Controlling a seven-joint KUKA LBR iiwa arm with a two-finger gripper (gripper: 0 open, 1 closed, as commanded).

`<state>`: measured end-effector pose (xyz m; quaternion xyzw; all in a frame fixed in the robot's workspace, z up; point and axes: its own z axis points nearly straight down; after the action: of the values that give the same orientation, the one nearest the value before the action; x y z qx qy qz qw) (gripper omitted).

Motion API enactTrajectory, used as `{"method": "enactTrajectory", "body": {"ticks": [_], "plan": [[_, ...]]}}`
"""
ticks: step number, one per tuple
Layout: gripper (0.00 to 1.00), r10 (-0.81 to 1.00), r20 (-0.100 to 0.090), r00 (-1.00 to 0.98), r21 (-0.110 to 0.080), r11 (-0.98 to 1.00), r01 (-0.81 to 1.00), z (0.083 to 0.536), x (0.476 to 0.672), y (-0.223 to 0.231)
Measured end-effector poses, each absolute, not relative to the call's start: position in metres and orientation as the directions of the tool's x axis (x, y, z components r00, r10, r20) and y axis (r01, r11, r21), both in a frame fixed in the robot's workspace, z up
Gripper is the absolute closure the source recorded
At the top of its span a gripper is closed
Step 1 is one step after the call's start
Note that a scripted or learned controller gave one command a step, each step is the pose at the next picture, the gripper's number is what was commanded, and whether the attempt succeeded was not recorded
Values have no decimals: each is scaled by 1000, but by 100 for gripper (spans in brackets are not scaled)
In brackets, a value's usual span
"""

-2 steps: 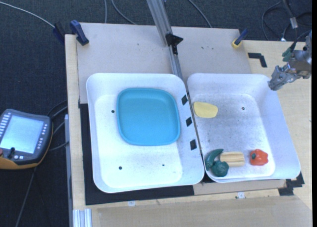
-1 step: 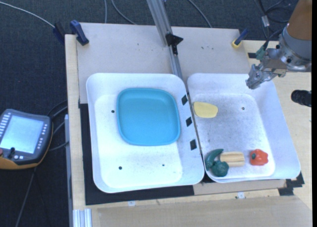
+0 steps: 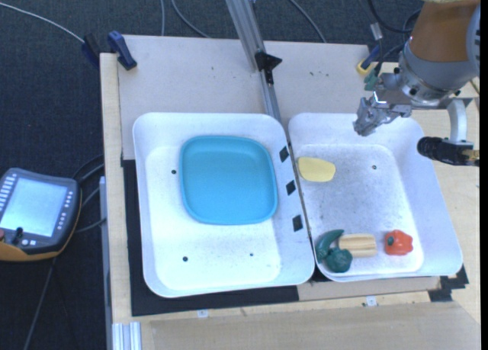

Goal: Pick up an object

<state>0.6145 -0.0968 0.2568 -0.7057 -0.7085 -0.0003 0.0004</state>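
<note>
Two white bins (image 3: 152, 188), one blue plate (image 3: 228, 179); four small objects (image 3: 358, 245) — tool (image 3: 371, 120) state unclear

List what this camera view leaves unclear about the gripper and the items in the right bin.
- Gripper, camera view: too small and blurred to tell its finger state.
- Green item in the right bin: its shape is unclear; it touches the tan block.
- Red item: too small to identify.
- Arm: cut off by the top and right edges.

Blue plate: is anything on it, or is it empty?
Empty. The blue plate in the left bin shows an unbroken blue surface with nothing on it.
</note>
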Motion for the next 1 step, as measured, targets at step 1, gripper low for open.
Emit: {"method": "enactTrajectory", "body": {"ticks": [1], "plan": [[100,1000,1,-4,1,4,1000,257,635,-51]]}}
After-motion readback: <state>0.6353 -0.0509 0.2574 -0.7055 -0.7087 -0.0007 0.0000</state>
